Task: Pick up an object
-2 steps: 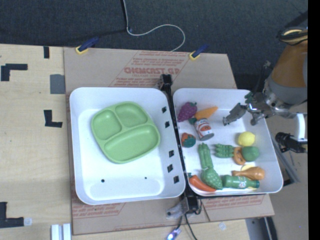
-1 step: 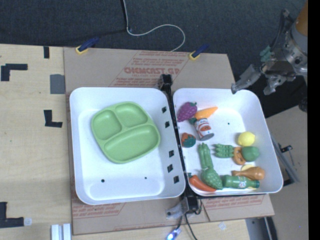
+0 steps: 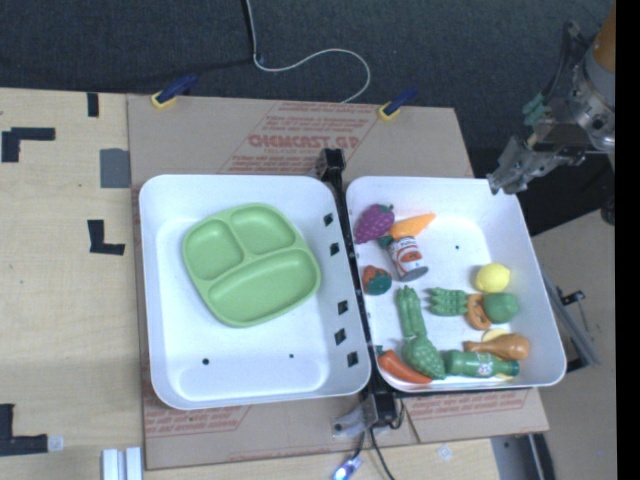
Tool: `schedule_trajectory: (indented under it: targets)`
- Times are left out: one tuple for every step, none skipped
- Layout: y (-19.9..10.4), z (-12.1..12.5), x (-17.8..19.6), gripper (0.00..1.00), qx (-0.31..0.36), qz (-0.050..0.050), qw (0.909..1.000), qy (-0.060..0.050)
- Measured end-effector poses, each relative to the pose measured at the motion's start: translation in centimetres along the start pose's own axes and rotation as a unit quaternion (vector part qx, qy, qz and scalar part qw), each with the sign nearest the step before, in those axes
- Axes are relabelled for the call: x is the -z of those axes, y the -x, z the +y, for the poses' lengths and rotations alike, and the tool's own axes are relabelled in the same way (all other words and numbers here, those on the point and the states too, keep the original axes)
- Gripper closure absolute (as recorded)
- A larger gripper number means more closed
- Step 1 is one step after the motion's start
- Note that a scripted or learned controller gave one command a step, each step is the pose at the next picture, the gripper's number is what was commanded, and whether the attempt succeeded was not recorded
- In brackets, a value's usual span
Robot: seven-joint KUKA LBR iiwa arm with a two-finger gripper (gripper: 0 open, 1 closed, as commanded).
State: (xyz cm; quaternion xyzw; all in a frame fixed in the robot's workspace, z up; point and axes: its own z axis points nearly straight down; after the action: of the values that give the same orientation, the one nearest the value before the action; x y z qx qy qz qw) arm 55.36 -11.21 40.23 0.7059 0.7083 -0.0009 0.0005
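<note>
Camera view looks down on two white bins side by side, and the right bin (image 3: 520, 243) serves as the landmark. The tool (image 3: 508, 175) hangs just outside that bin's far right corner, above the rim, with the grey arm (image 3: 580, 98) running up and right from it; whether it is wide or narrow cannot be told, and nothing shows between its tips. Inside the right bin, a purple grape bunch (image 3: 374, 222) sits near the far left corner, with an orange carrot (image 3: 413, 225) just beside it, long axis slanting up toward the right. A small can (image 3: 407, 256) with a red label lies below the carrot, tilted. A red-and-green piece (image 3: 377, 280) rests near the left wall. A green pod (image 3: 409, 313) stands with its long axis running near to far, close to the bin's middle. A yellow lemon (image 3: 492, 277) and a green ball (image 3: 501, 306) sit toward the right wall, touching or nearly so. A green bottle (image 3: 478, 365) lies along the near wall, long axis left to right. The far right part of the bin floor is bare white. Left of the right bin, the left bin (image 3: 165, 268) holds a green divided plate (image 3: 251, 264), set at a slant.
</note>
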Motion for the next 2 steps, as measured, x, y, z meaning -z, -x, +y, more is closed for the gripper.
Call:
schedule_trajectory:
  targets:
    - [-11.9,1.6,11.2,1.0,0.006,0.002,1.0,0.007]
    - [-16.0,-7.4,5.2,1.0,0.002,0.001,1.0,-0.004]
